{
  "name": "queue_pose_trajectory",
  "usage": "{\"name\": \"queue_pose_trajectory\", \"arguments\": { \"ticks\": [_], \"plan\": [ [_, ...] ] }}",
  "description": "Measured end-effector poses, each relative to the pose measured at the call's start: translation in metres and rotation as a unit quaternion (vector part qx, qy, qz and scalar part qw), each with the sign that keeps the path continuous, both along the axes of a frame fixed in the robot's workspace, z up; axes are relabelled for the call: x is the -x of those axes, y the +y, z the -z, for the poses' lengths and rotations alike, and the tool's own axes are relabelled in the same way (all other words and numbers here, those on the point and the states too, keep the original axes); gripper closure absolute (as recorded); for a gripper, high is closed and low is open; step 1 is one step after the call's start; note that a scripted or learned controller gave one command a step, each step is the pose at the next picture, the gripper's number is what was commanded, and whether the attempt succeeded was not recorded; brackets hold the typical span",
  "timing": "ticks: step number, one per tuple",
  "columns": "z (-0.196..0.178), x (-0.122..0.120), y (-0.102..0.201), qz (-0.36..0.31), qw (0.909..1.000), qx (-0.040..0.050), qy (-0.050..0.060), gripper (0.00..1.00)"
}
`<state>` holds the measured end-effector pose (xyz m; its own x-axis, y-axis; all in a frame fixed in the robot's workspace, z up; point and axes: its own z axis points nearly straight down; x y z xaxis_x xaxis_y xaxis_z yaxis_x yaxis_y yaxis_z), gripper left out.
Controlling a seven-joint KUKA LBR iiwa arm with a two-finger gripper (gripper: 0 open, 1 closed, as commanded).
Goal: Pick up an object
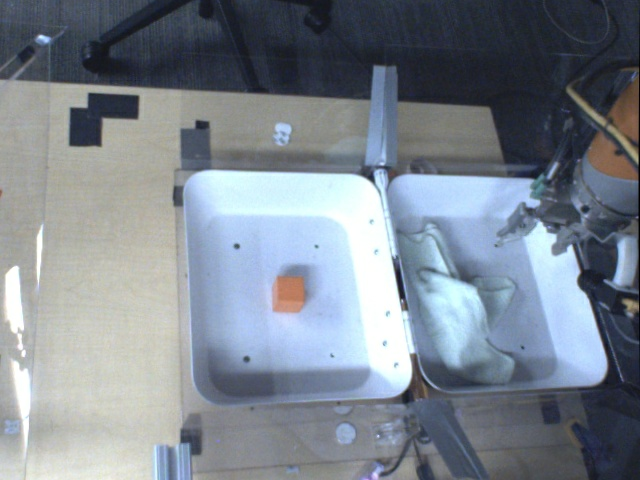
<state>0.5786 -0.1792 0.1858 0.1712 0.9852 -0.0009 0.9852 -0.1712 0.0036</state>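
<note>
An orange cube (pixel 289 294) lies near the middle of the left bin (pixel 215 208). A crumpled pale cloth (pixel 455 306) covers the left and front part of the right bin (pixel 570 363). My gripper (pixel 532 236) hangs over the right bin's back right area, up and to the right of the cloth. Its two fingers are spread open, and nothing sits between them. The arm with its orange band (pixel 610 158) comes in from the right edge.
A metal divider post (pixel 381 118) stands behind the seam between the bins. Black tape marks (pixel 98 116) lie on the wooden bench at the back left. An office chair base (pixel 215 8) is on the floor beyond the bench.
</note>
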Motion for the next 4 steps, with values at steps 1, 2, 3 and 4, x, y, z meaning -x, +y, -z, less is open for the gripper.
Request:
{"name": "queue_pose_trajectory", "arguments": {
  "ticks": [1,2,3,4],
  "plan": [
    [0.099,-0.032,-0.005,0.045,0.999,0.0005,-0.002,0.0],
    [0.086,-0.035,-0.004,0.041,0.9992,0.002,-0.005,1.0],
    [-0.005,-0.071,0.014,0.119,0.9929,-0.0003,-0.001,1.0],
    [0.029,-0.051,0.009,0.047,0.9989,-0.0002,0.0,1.0]
  ]
}}
